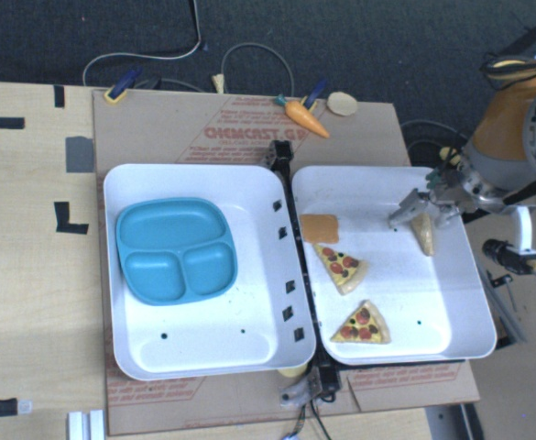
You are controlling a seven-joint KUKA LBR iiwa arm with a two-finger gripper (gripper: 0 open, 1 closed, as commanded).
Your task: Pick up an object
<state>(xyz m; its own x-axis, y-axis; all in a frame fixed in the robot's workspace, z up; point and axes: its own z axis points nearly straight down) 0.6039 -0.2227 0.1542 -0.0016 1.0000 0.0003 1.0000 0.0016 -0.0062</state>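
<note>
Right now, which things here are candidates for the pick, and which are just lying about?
In play:
gripper, over the right bin
beige piece beside it
pizza slice
second pizza slice
orange block

Lying about:
blue divided plate in the left bin
carrot and pale round piece outside the bins

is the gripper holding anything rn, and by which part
Cannot be told: the gripper is right at a tan object in the right bin, but no grip shows.

Glossy white plastic bins [249, 356] rest on matt brown cardboard [240, 131]; smooth blue plastic tray [174, 250] at left; pale wood-grain counter [29, 282].
</note>
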